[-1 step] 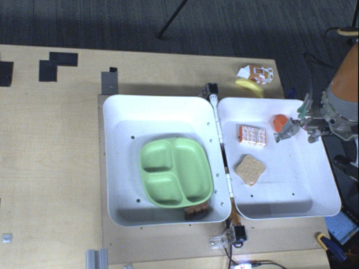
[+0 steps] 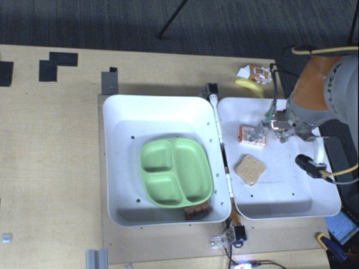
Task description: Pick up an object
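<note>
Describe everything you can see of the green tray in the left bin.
The green tray is a pale green divided plate that looks like matte plastic, squarish with rounded corners. Raised ridges split it into three compartments: two smaller ones on its left side and one long one on its right. It lies flat, right side up and slightly rotated, on the floor of the left bin, toward the near wall. A small brown object sits at its near edge, partly tucked beneath it.
</note>
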Motion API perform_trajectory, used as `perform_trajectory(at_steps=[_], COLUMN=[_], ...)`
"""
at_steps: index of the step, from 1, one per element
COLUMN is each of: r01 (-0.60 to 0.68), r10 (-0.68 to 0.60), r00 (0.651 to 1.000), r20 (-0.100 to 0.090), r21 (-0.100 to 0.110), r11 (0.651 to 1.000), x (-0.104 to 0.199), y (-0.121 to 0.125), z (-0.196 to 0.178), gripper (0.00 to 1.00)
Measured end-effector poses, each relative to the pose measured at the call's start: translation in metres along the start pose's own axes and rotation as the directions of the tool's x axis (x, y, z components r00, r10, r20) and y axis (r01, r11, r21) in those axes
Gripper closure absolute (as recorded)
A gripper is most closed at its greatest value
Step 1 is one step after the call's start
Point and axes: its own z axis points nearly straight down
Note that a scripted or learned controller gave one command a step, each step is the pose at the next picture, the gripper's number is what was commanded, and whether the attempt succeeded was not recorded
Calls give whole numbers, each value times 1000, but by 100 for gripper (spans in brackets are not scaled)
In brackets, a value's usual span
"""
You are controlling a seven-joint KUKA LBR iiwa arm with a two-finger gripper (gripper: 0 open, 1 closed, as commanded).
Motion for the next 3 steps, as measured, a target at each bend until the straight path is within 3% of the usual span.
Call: perform_trajectory(at_steps=[1, 2, 3], r01=[0, 1, 1], r10=[0, -1, -1], r00=[1000, 1000, 1000], r20=[-2, -2, -2], r21=[5, 0, 0], r11=[1000, 1000, 1000], x=[41, 41, 41], y=[-44, -42, -42], z=[12, 0, 0], gripper=[0, 100, 0])
